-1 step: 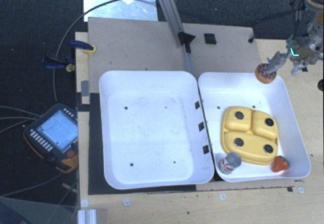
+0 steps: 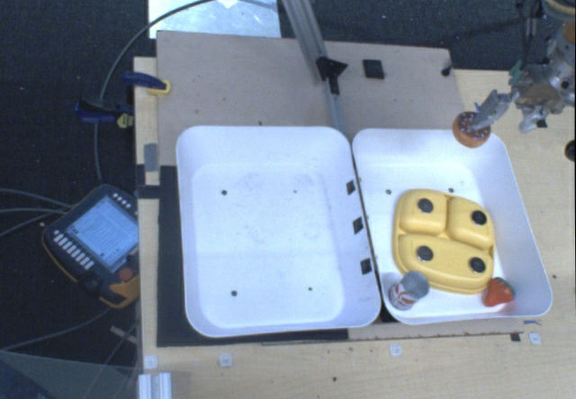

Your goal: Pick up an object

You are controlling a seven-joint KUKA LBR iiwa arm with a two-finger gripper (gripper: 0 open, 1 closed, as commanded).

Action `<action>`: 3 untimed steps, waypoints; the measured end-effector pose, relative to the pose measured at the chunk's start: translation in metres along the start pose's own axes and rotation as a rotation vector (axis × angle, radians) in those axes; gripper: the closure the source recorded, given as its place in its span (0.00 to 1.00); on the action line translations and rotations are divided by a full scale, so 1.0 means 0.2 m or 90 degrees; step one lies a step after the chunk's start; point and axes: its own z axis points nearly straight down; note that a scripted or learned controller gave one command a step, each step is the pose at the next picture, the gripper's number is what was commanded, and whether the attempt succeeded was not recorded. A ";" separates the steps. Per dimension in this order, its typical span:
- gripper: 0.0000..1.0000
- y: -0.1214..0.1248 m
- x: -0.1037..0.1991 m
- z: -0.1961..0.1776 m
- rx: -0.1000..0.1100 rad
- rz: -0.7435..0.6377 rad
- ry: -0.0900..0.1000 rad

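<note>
Camera view: the gripper (image 2: 504,109) sits at the upper right of the frame, above the far right corner of the right bin (image 2: 517,174). One grey finger (image 2: 490,107) slants down to the left and its tip appears to touch a small round brown object (image 2: 470,130), which looks like a doughnut and rests at the bin's top rim. A second finger (image 2: 531,121) hangs well to the right of it, so the pincer looks spread wide, and nothing lies between the fingers. I judge the doughnut to be touched, not gripped.

The other candidates lie lower in the same bin, down and left from the pincer. A yellow moulded plastic tray (image 2: 444,240), glossy, rounded and four-lobed with dark dots, fills the bin's middle, its long axis running roughly top to bottom of the frame. Beside its lower left edge sits a small can (image 2: 409,289) with a grey top, and beside its lower right a red strawberry-like piece (image 2: 498,293).

The left bin (image 2: 193,235) is smooth white plastic.
</note>
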 end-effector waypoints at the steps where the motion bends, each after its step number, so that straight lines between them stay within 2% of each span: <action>1: 0.00 0.03 0.02 0.29 0.001 -0.002 0.000; 2: 0.00 0.07 0.04 0.51 0.000 -0.002 0.000; 3: 0.00 0.04 0.09 0.77 0.002 -0.001 0.001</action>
